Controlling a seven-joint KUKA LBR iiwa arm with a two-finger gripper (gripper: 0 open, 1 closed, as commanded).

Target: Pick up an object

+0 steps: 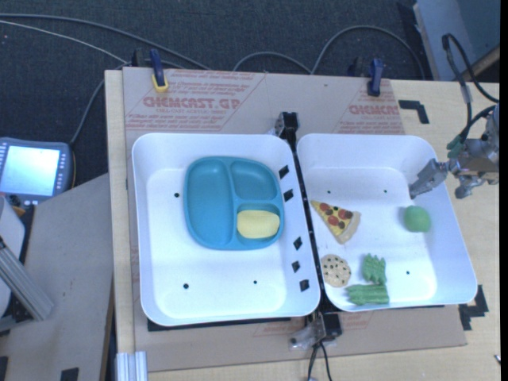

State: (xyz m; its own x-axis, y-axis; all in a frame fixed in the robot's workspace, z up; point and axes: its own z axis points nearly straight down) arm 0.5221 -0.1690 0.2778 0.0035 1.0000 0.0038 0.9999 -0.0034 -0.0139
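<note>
While hovering over the right bin (444, 236) rim, claw (444, 177) spread apart, clamped on nothing, just above the green ball (417, 218); pizza slice (336, 218) well left.

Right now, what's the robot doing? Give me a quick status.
Gripper at right bin's far right edge, holding nothing. Nearest: round green ball, just below it, untouched. Nothing in between.

Arm (486, 153) cut by right edge — tool (441, 179) fingers too small to read.
</note>
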